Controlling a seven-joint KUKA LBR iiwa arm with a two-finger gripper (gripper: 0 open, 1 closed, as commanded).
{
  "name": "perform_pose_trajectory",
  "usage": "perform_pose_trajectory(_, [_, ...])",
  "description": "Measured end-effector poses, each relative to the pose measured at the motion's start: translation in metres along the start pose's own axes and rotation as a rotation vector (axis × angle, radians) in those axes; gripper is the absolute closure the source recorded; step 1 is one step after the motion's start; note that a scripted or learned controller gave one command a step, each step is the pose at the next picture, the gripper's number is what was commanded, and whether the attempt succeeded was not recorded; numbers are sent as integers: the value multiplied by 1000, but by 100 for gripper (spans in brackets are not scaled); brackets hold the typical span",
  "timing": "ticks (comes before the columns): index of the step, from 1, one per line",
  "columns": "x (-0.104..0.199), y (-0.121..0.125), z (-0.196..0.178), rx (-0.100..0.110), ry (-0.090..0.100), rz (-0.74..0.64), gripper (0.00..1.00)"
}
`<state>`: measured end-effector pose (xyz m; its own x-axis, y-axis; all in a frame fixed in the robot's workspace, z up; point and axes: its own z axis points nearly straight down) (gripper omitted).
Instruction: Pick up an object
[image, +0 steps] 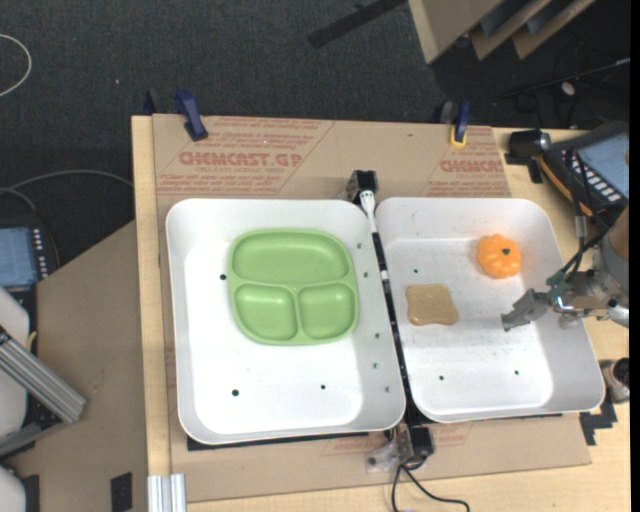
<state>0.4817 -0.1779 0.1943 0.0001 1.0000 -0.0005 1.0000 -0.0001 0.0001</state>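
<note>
A small orange pumpkin-shaped object (499, 255) lies in the upper right part of the right bin (470, 390). A flat tan piece like a slice of toast (431, 305) rests near that bin's left side. My gripper (522, 313) reaches in from the right edge and hangs over the right bin, below the orange object and to the right of the tan piece. It touches neither of them, and nothing is held in it.
The left bin (200, 370) holds a green divided plate (293, 286) with three compartments. A black divider strip (383, 290) runs between the bins. Both bins sit on a cardboard sheet (300, 150) held by clamps at the back.
</note>
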Motion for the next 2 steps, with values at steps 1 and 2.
perform_pose_trajectory(1, [-39,-2,99,-1,3,-4,0])
perform_pose_trajectory(2, [-38,93,111,0,9,-9,0])
